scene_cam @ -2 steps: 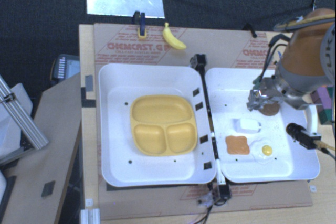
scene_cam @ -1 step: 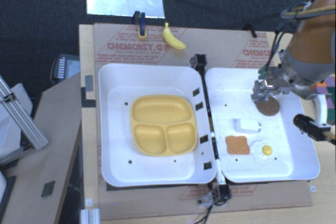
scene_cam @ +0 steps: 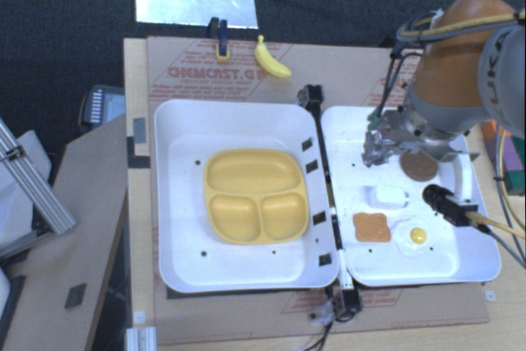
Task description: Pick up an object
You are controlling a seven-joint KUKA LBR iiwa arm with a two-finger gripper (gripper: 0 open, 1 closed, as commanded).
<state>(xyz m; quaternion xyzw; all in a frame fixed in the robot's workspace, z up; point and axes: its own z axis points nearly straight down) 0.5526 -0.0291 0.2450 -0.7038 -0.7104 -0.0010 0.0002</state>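
So the gripper (scene_cam: pixel 380 145) is hanging over the upper left part of the right bin (scene_cam: pixel 349 259), and honestly I can't tell how it's set or whether anything is in it, since it's just a dark metal clump from this angle. Everything worth grabbing is sitting lower in the frame and to the right of it: a small white block (scene_cam: pixel 386 196) is lying just below the gripper, near the middle of the bin, with its longer side running roughly left to right. Below that, an orange toast-looking square (scene_cam: pixel 371 227) is lying flat, and a fried egg toy (scene_cam: pixel 415 238) is sitting just to its right. A brown round disc (scene_cam: pixel 419 167) is resting right of the gripper, partly tucked under the arm. I'm guessing the white block is the closest target, a short move down-frame. The yellow divided tray (scene_cam: pixel 251 195) is sitting in the left bin (scene_cam: pixel 177 201), well apart.
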